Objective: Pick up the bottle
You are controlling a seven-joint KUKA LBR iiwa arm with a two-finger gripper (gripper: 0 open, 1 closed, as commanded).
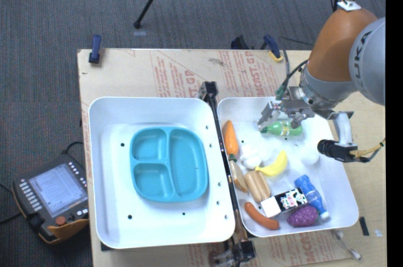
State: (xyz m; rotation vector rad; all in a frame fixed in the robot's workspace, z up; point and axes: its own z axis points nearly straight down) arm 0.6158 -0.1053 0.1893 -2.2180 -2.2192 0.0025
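A small green bottle (281, 128) lies on its side in the upper part of the right bin (343, 212). My gripper (283, 119) hangs directly over it, and its fingers stand open to the left and right of the bottle. The wrist hides the bottle's upper edge, so I cannot tell whether the fingers touch it. A blue bottle-like object (312, 193) lies near the bin's lower right corner, far from the gripper.
The right bin also holds a carrot (230, 136), a banana (275, 164), a hot dog bun (255, 184), a sausage (261, 216), a cow-print carton (284, 201) and purple grapes (303, 216). A teal divided plate (169, 163) lies in the left bin (107, 133).
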